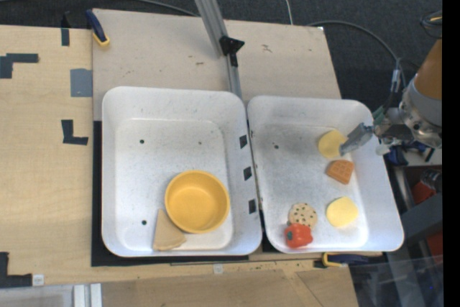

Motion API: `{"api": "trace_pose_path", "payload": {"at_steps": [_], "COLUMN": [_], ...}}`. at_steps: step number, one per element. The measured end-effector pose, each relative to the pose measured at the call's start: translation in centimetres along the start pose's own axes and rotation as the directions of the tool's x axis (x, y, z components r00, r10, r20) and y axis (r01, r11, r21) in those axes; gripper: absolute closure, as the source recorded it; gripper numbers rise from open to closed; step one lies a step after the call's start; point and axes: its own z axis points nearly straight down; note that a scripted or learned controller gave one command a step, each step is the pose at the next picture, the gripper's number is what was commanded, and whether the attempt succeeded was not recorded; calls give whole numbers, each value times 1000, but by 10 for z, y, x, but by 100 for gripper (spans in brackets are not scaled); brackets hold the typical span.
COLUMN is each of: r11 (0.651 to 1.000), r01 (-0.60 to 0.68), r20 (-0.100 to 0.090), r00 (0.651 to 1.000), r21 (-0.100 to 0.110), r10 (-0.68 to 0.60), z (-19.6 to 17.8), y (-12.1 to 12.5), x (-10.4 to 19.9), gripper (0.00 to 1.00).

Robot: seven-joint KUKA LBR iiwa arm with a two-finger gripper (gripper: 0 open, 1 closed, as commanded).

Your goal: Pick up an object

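Low at the right bin's edge

Reaching in from the right, grey arm [424, 101] with orange band bent down over the right shallow white bin [287, 118] on the desk. Two-finger gripper [353, 139] tilted leftward, tip just beside the pale yellow rounded block [330, 144], possibly touching. Cannot tell whether fingers spread or pressed together. Below: orange wedge-shaped piece [341, 171], yellow round piece [342, 212], speckled cookie [302, 214], red pepper toy [298, 235]. Left bin [129, 111]: yellow bowl [196, 201], tan flat piece [167, 235].
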Motion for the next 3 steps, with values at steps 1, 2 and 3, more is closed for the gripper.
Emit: {"api": "trace_pose_path", "payload": {"at_steps": [1,2,3], "r11": [1000,1000,1000], "r01": [0,-2,-2], "r20": [0,-1,0], "r00": [1000,1000,1000], "r21": [0,5,6], "r10": [0,2,2], "z": [0,49,98], "y": [0,-9,-13], "x": [0,5,-3], "gripper": [0,0,0]}}
